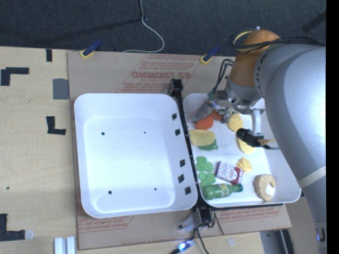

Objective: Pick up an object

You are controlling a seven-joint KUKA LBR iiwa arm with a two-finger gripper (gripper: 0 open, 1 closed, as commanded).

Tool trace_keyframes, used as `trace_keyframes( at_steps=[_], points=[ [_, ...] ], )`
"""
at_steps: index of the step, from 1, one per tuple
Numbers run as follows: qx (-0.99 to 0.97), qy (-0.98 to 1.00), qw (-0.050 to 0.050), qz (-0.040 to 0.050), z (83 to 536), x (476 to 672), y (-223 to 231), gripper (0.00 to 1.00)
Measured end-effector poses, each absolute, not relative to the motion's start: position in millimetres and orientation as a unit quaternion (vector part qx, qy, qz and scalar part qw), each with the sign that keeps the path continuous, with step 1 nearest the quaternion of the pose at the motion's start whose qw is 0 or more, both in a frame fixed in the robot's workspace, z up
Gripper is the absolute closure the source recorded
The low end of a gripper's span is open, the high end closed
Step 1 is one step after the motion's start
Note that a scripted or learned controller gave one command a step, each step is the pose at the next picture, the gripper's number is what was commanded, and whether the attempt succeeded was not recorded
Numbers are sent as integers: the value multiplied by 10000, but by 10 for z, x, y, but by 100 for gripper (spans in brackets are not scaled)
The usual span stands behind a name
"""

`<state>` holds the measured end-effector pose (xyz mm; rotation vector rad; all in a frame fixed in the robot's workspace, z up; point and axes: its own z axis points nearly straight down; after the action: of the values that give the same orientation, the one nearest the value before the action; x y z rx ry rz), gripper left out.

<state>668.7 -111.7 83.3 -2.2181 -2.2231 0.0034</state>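
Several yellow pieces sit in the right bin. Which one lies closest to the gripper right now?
The small knobbly yellow piece, just right of the orange item, lies right beside the gripper. The other yellow pieces lie farther toward the bin's front.

Hand (pixel 204 111) over toys in right bin (pixel 286 194).

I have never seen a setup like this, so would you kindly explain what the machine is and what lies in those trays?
This is one photograph from a camera fixed above a bench, looking down at a slant. The large grey shape with the orange band is a robot arm reaching in from the right. Its gripper is down in the right white bin, near an orange toy piece. That bin holds small toy foods: a green bottle, a red-and-white carton, a bread roll, a banana and some yellow pieces. The left white bin sits alongside. I cannot tell whether anything is gripped.
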Motion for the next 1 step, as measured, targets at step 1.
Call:
trace_keyframes(
  at_steps=[1],
  points=[
    [-7063, -7079, -2, 18, 940, 6678, -1123, 100]
  ],
)
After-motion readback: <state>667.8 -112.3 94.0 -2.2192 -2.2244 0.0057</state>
